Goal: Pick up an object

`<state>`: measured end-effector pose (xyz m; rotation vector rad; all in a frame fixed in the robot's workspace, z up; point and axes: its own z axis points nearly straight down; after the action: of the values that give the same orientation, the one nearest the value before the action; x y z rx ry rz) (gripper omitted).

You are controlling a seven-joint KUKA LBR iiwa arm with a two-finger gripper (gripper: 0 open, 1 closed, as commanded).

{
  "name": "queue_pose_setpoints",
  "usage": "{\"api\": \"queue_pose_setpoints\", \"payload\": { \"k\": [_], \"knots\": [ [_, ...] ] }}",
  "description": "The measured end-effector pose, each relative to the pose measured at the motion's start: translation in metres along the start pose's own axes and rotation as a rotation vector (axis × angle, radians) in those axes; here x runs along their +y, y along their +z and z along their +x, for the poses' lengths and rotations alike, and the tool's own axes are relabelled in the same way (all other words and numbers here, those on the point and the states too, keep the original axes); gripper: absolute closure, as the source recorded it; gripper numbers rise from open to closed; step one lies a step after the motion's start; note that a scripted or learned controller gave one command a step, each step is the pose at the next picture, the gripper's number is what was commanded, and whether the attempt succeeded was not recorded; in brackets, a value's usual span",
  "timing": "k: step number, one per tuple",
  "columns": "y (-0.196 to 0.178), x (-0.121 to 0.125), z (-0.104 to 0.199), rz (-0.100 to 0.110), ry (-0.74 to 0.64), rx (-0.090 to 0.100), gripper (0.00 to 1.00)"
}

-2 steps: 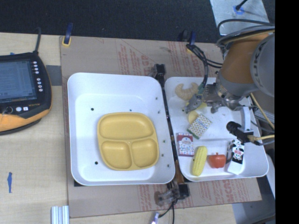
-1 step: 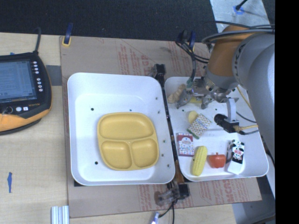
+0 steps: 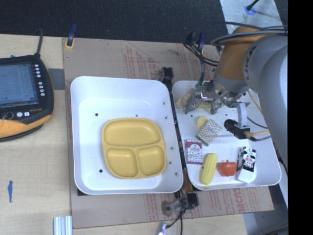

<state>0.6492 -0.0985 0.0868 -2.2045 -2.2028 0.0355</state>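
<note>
camera view has the pincer (image 3: 209, 103) low over the right bin's (image 3: 266, 180) far end; whether it is parted or closed i cannot tell. the toy corn (image 3: 209, 168) near the front looks light, stiff, slick; grip across its middle.

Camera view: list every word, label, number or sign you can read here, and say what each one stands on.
No text can be read for certain.
Cardboard sheet: faint red printing, too blurred to read.
Handheld screen unit: lines on the display, too small to read.
Small red box: a label, unreadable.
Black-and-white carton: markings, unreadable.
</note>
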Motion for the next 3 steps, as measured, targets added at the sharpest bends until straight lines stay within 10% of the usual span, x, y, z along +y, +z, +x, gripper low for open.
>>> {"api": "queue_pose_setpoints", "payload": {
  "k": [1, 2, 3],
  "knots": [
    [-0.003, -0.052, -0.009, -0.029, -0.007, -0.004, 0.0],
    [-0.014, -0.052, -0.01, -0.027, -0.011, -0.005, 1.0],
    [-0.001, -0.107, -0.034, -0.029, -0.006, -0.003, 1.0]
  ]
}}
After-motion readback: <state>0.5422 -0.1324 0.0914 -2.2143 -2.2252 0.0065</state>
